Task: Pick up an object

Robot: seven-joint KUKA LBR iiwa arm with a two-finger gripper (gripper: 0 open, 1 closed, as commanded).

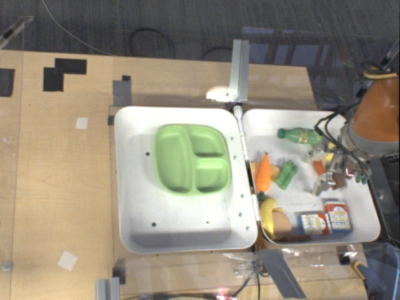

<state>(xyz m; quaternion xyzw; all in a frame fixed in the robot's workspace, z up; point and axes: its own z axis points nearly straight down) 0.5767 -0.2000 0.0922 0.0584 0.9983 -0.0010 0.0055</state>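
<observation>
The right bin (299, 199) holds several small objects. A green bottle (299, 135) lies on its side at the back. An orange carrot (264, 172) and a green block (286, 174) lie near the bin's left wall. A banana (267, 212), a brown bun (282, 222) and two small boxes (312, 223) (337, 217) line the front edge. My gripper (325, 183) hangs low over the right half of this bin, beside a small orange piece (319, 166) and a brown item (340, 180). I see nothing clearly held in it.
The left bin (134, 167) carries a green divided plate (190, 158). A metal divider post (239, 74) stands behind the gap between the bins. The arm's orange band (378, 108) and black cables (331, 133) hang over the right bin's back right corner.
</observation>
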